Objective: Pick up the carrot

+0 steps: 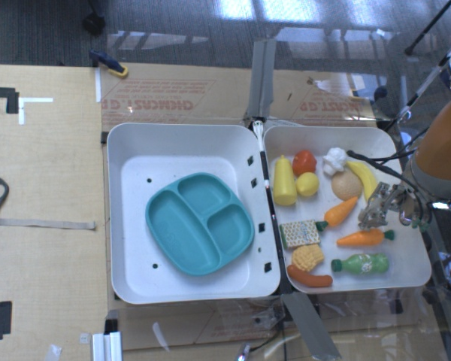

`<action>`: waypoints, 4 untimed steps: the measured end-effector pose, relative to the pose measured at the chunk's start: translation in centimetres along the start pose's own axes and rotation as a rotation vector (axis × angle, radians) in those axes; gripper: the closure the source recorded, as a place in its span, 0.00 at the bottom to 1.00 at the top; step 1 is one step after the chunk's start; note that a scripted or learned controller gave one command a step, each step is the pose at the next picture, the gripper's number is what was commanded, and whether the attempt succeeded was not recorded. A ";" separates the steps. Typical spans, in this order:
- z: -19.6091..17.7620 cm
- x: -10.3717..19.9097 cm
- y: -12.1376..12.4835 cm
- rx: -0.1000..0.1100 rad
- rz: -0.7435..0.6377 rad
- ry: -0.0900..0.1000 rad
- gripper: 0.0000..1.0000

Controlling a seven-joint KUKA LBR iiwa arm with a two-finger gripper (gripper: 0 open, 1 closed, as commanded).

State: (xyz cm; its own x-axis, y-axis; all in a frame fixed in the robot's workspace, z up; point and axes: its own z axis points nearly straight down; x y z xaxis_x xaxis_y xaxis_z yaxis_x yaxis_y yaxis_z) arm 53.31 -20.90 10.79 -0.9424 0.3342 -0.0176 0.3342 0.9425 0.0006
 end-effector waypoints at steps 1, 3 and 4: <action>0.0 0.0 0.0 0.000 0.000 0.000 0.00; 0.4 0.3 -1.4 0.000 -0.077 0.006 1.00; 0.4 0.3 -1.4 0.000 -0.077 0.006 0.00</action>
State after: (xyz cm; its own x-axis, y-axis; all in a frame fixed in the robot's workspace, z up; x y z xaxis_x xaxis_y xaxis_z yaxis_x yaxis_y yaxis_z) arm 52.57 -22.07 10.42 -0.9654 0.2606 -0.0112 0.2606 0.9654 -0.0008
